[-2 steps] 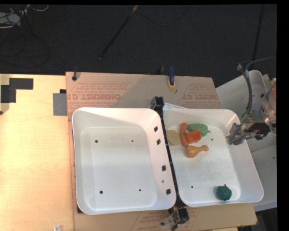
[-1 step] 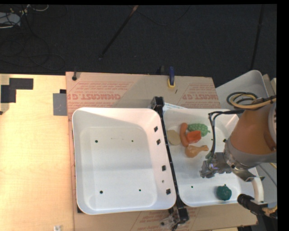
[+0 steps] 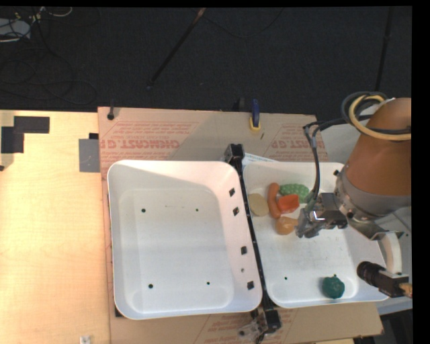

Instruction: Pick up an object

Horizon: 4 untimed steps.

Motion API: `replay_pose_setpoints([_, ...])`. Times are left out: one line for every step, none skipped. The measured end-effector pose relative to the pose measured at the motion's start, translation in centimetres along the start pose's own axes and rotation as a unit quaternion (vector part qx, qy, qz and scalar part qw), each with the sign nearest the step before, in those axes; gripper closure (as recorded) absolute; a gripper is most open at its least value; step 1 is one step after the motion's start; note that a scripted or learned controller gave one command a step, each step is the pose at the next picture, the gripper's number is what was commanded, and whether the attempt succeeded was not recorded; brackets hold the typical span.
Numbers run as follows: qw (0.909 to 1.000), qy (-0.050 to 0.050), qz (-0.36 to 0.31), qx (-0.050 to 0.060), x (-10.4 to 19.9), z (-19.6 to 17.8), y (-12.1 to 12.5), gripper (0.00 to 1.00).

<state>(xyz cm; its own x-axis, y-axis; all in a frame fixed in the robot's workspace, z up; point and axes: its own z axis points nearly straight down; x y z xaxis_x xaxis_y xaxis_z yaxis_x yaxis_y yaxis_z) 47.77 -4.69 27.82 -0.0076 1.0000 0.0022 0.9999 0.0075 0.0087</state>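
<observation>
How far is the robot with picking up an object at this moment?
Done: the gripper is down in the right bin, beside the cluster of an orange piece, a red piece, a green piece and a beige disc. In hand: nothing visible between its fingers. Left: grasp and lift. The dark green ball lies apart, near the front.

Robotics lab. Plywood bench [image 3: 47,222] under cardboard sheet [image 3: 168,134]; two white bins [image 3: 175,295] clipped side by side. Industrial arm [image 3: 383,161] with looped cable [image 3: 359,107]. Loose cables [image 3: 27,20] on dark floor behind. Blue clamp [image 3: 254,114] at cardboard's edge.
</observation>
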Motion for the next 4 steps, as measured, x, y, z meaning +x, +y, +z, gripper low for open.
replay_pose_setpoints([0.9999, -0.001, 0.006, 0.011, -5.3, 10.3, -0.7, 1.00])
replay_pose_setpoints([1.0000, 0.000, 0.000, -0.001, 0.2, -2.1, 0.2, 1.00])
replay_pose_setpoints([0.9999, -0.001, 0.007, 0.012, -5.5, 10.7, -0.7, 1.00])
replay_pose_setpoints([1.0000, 0.000, 0.001, 0.000, -0.4, -1.1, 1.5, 1.00])
